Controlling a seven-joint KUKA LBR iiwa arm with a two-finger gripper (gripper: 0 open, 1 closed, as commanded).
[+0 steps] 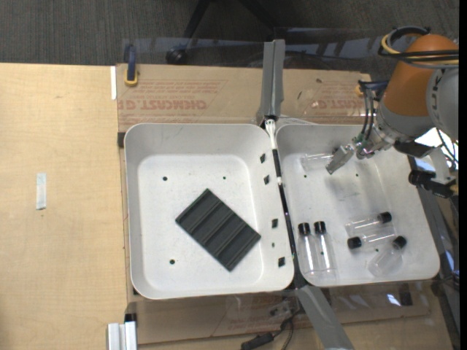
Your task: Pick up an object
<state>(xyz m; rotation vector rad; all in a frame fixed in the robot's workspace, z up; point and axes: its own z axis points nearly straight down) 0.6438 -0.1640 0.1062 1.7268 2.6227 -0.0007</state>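
Note:
My gripper (337, 160) hangs over the back part of the right bin (423, 195), at the end of the grey arm with its orange band (408, 97). A faint clear vial (314, 160) lies just left of its tip; I cannot tell whether they touch. Two clear vials with black caps (312, 246) lie side by side at the bin's front left. Several more capped vials (372, 232) lie scattered at the front right. In the left bin (139, 195), a dark ribbed rectangular block (217, 229) lies flat and turned at a slant.
A grey metal divider post (273, 79) stands between the two bins at the back. Cardboard (190, 97) lines the bench behind the bins. A wooden tabletop (58, 195) stretches to the left. Cables and fittings (430, 173) run along the right side.

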